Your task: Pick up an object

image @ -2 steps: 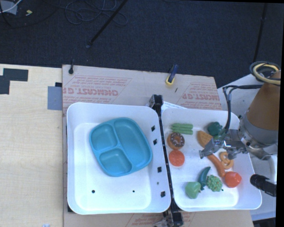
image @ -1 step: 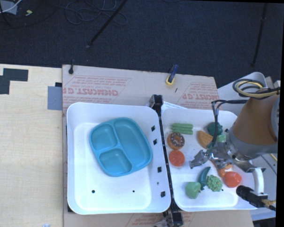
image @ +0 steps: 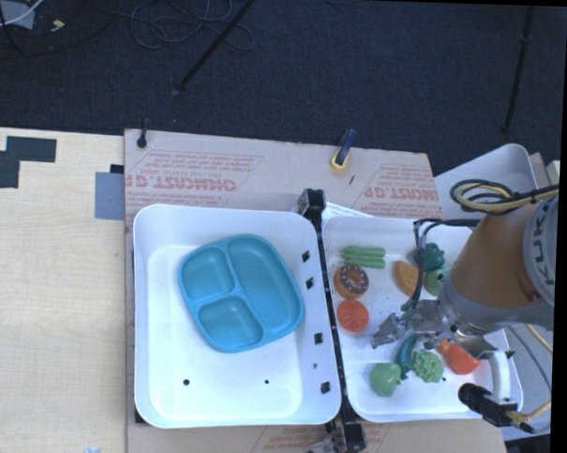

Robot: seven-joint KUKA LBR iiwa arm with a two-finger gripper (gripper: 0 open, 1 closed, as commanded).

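The camera view looks down on a bench (image: pixel 46 286) carrying two shallow white bins side by side on a sheet of printed cardboard (image: pixel 220 176).

The left bin (image: pixel 164 394) holds a blue divided plate (image: pixel 240 292) with three compartments, lying flat in the upper middle of the bin.

The right bin (image: pixel 369 408) holds a scatter of toy food. Near its upper edge lies a green bean pod (image: pixel 363 256). Just below it sits a round brown doughnut-like piece (image: pixel 351 281), and below that an orange-red round piece, like a tomato (image: pixel 353 316). To the right, an orange wedge (image: pixel 409 276) lies beside a teal piece (image: pixel 431 257) close to the arm. In the lower part of the bin, a green pepper-like piece (image: pixel 386 377) lies just beside a broccoli floret (image: pixel 427 366), with a red-orange piece (image: pixel 460 358) to its right.

The arm (image: pixel 496 263) reaches in from the right over the right bin, its orange band above the wrist. The end effector (image: pixel 398 331) hangs low among the food, its metal fingers pointing left, just right of the tomato and above the pepper and broccoli. How far apart the fingers stand cannot be told, and nothing shows clearly between them.

A yellow-and-blue clamp (image: pixel 342 152) sits on the far edge of the cardboard.
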